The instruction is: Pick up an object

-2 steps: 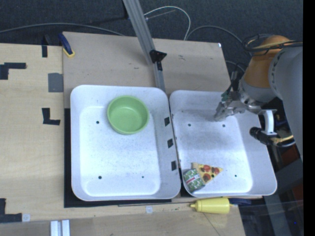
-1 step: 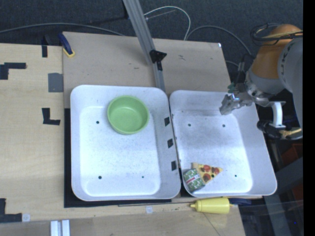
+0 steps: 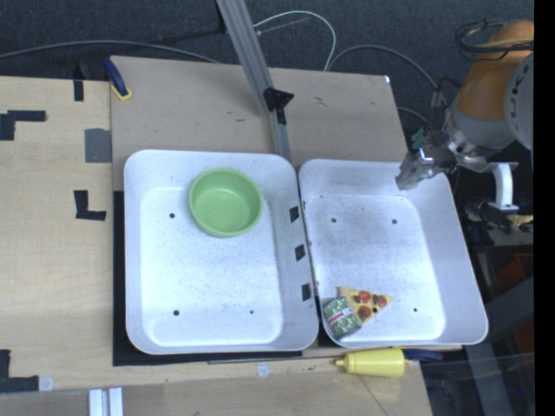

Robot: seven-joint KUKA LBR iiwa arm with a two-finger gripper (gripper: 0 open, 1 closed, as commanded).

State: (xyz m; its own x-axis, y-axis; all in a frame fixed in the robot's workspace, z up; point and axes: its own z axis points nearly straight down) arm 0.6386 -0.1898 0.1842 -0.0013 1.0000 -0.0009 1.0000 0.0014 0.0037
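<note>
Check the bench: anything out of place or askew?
One thing: a yellow bottle lies on its side on the bench, outside the right bin, against its near rim. The pizza slice and green packet sit inside the bin, the green bowl upright in the left bin.

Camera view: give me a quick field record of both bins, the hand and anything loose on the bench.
left bin: green bowl at its far side, upright
right bin: pizza slice toy and a small green packet, touching, in the near left corner
hand: over the right bin's far right corner, nothing seen in it
bench: yellow bottle lying on its side just outside the right bin's near edge
</note>
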